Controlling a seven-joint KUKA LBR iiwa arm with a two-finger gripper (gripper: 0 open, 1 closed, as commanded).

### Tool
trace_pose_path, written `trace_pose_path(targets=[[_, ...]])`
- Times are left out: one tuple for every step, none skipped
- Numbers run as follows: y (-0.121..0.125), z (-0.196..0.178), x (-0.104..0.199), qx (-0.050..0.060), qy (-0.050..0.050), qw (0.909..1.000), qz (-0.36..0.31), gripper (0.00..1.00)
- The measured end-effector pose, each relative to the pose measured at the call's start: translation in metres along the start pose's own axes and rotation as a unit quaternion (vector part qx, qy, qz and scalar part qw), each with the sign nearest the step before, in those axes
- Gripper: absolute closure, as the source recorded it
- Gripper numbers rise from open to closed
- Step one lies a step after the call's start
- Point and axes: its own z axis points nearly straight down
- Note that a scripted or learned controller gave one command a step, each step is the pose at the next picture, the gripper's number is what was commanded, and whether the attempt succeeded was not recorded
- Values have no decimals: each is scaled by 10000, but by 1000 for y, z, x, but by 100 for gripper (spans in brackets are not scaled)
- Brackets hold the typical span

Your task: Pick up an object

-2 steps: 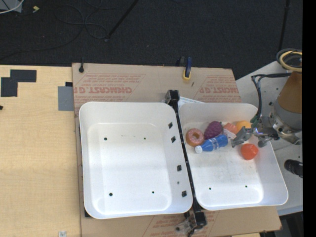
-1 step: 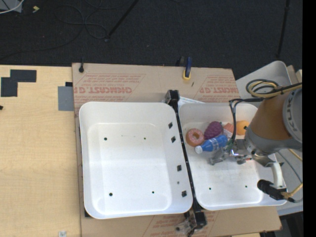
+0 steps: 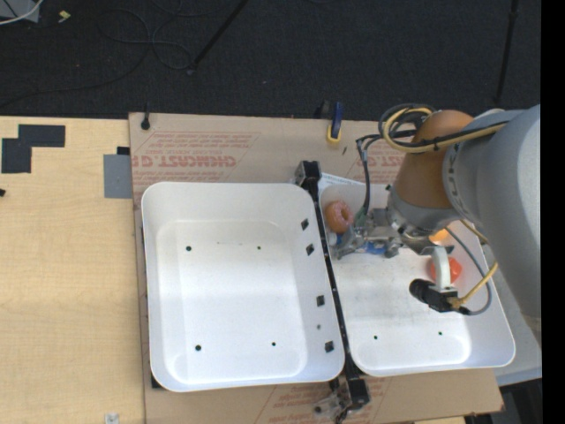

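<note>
Dark flooring (image 3: 177, 42) strewn with thin cables fills the twelve o'clock stretch of the view. Below it lies a pale wooden counter (image 3: 62, 263) with black tape shapes (image 3: 31, 144) and a grey patch (image 3: 116, 175) toward nine o'clock. A cardboard sheet (image 3: 221, 153) with red print lies on the counter under both bins, and a blue and yellow clamp (image 3: 335, 122) grips its twelve o'clock edge.

The left bin (image 3: 146, 272) sits at the middle of the view, its white floor marked with a few small dark dots. The right bin (image 3: 424, 352) touches it on the three o'clock side, and black clips (image 3: 320, 300) run along the shared edge.

The grey arm (image 3: 503, 193) comes in from three o'clock, its orange band (image 3: 428, 170) standing over the right bin's twelve o'clock half. The claw (image 3: 371, 239) hangs low over that bin's floor near its ten o'clock corner. Whether it is spread or pressed together I cannot tell, as the wrist covers it.

A brown ring-shaped object (image 3: 337, 215) lies in the right bin's ten o'clock corner, close against the shared wall and just at the claw's ten o'clock side. A small blue and green object (image 3: 375, 247) lies right at the claw; whether it is gripped I cannot tell. A red-orange object (image 3: 452, 269) lies toward the bin's three o'clock side, partly hidden by the robot's gear.
</note>
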Motion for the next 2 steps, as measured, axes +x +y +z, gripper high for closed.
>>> trace_pose_path(targets=[[-4, -9, -3, 49, 23, 10000, 34, 100], [31, 1, -111, 17, 4, 10000, 58, 100]])
